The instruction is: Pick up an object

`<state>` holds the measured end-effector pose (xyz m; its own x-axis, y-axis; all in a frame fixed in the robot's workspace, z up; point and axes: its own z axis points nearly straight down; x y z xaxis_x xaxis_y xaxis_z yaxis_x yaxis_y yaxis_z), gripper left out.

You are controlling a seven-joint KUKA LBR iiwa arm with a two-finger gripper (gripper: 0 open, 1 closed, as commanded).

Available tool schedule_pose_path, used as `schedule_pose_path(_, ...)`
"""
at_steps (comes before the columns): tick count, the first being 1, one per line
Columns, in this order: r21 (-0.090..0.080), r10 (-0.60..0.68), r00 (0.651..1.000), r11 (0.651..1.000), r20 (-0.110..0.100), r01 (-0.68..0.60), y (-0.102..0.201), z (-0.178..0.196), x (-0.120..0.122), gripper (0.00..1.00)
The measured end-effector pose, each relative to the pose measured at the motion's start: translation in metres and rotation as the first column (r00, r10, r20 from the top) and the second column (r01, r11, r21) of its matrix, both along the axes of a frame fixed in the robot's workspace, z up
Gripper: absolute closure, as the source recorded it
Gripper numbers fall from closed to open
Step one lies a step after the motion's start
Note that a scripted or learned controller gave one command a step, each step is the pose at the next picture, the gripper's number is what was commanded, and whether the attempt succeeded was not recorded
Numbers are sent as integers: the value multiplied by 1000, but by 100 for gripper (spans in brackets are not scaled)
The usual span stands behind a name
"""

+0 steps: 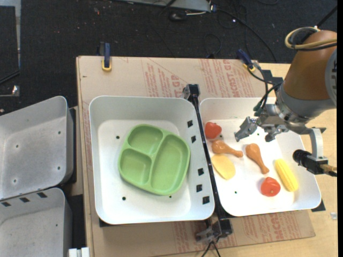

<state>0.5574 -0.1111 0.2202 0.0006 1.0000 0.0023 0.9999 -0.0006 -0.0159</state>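
The gripper [257,130] is seen above the right bin [308,199], fingers apart, nothing between them. Toy food lies below it: a drumstick [257,157] at 6 o'clock, a tomato [213,129] at 9 o'clock. A green plate [154,159] sits in the left bin [107,116].

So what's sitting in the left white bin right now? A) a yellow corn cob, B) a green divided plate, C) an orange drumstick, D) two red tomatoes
B: the green divided plate lies alone in the left white bin, while the corn cob, the tomatoes and the drumsticks lie in the right bin, where the claw hovers.
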Motion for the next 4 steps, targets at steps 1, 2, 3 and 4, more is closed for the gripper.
schedule_pose_path(1, -1, 2, 1000, 1000, 9, -2, 0, 5, 2, 0)
schedule_pose_path(2, 0, -1, 1000, 1000, 4, 1, 1, -62, -3, 0)
schedule_pose_path(3, 0, -1, 1000, 1000, 4, 1, -1, -117, -14, 0)
schedule_pose_path(4, 0, -1, 1000, 1000, 15, 1, -1, -128, -12, 0)
